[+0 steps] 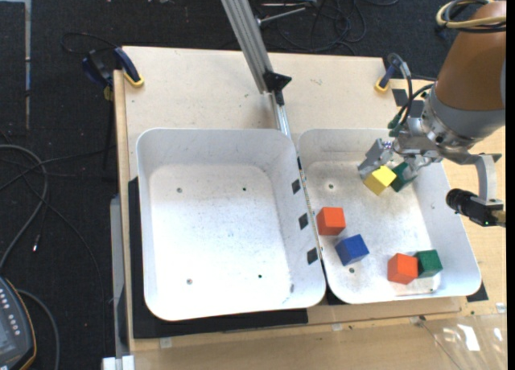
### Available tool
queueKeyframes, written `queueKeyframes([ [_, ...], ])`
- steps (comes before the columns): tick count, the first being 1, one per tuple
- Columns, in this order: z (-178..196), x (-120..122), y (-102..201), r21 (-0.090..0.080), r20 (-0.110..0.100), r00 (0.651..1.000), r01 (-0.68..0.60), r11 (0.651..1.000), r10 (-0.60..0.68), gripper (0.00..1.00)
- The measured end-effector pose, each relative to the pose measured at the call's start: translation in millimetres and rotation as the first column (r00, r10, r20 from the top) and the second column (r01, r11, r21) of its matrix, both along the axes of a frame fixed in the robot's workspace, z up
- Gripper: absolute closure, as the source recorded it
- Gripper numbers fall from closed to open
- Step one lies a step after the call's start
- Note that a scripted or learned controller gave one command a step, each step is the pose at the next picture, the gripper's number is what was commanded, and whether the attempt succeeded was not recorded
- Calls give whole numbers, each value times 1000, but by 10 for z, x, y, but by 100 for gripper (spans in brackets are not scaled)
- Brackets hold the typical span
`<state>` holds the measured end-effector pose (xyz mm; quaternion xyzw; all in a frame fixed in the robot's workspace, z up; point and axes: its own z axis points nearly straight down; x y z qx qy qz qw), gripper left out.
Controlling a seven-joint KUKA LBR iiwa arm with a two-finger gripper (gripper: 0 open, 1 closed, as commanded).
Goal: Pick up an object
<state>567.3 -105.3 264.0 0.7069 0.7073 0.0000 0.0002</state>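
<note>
Gripper (pixel 388 169) sits over the upper part of the right bin (pixel 451 236), fingers pointing down and toward 8 o'clock. A yellow block (pixel 379 179) shows between the fingertips, with a dark green block (pixel 400 178) pressed against its 3 o'clock side. Judgement: the fingers are closed on the yellow block, opened no wider than the block itself. Cannot tell whether the green one is also pinched or merely beside it, nor whether the yellow block is clear of the bin floor.

Outward from the tool, in the same bin: orange block (pixel 331 219) toward 7 o'clock, blue block (pixel 352 248) just beyond it, near but apart. Toward 5 o'clock, well apart, a second orange block (pixel 402 268) touches a green block (pixel 430 261) at the lower wall. Left bin (pixel 157 151) lies at 9 o'clock.

Handling, judged: the blocks look small, rigid, light, flat-faced, probably smooth-painted. No fragility concern. Best hold is across two opposite flat faces, centred. The yellow block looks turned relative to the fingers, so an edge-on pinch may let it twist or slip.
</note>
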Motion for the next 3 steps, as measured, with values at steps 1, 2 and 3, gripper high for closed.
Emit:
queueKeyframes([
  [1,-1277,-333,20,2,-9,1000,2,1000,-2,0],
  [2,-1474,299,-32,-4,29,1000,3,1000,-3,0],
  [3,-1517,91,-10,-5,31,1000,-1,1000,1,0],
])
